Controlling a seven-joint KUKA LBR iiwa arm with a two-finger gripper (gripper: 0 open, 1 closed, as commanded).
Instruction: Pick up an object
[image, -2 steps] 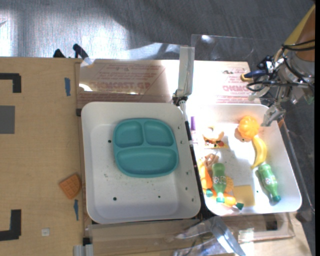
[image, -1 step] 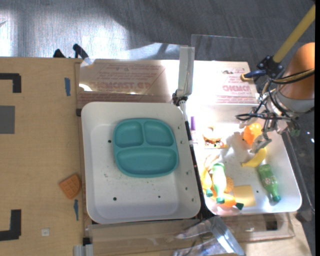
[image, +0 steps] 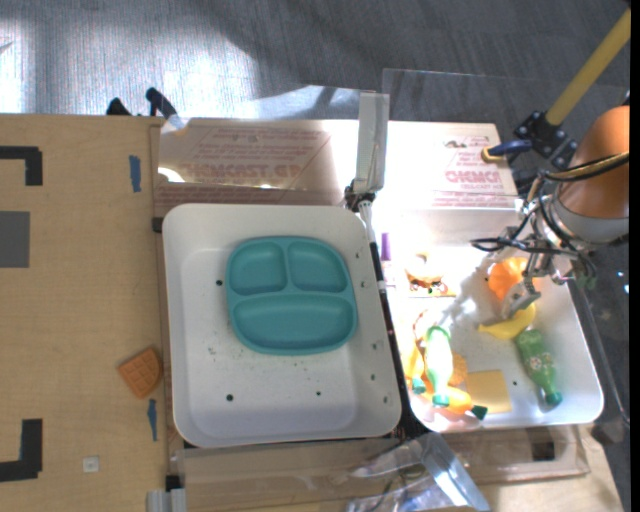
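The right white bin (image: 583, 392) holds several toy foods: an orange piece (image: 499, 276), a yellow banana (image: 507, 324), a green bottle (image: 538, 366), a yellow block (image: 488, 389), and a yellow-green piece (image: 437, 357) on orange bits. My gripper (image: 524, 291) hangs low over the bin's far right part. It is right beside the orange piece and just above the banana. The wrist and cables hide how it meets them.
In the left white bin (image: 190, 335) lies a teal divided plate (image: 290, 295). A small orange and white item (image: 426, 281) sits at the right bin's far left. A brown waffle piece (image: 140, 371) rests on the cardboard (image: 70, 300) at the left.
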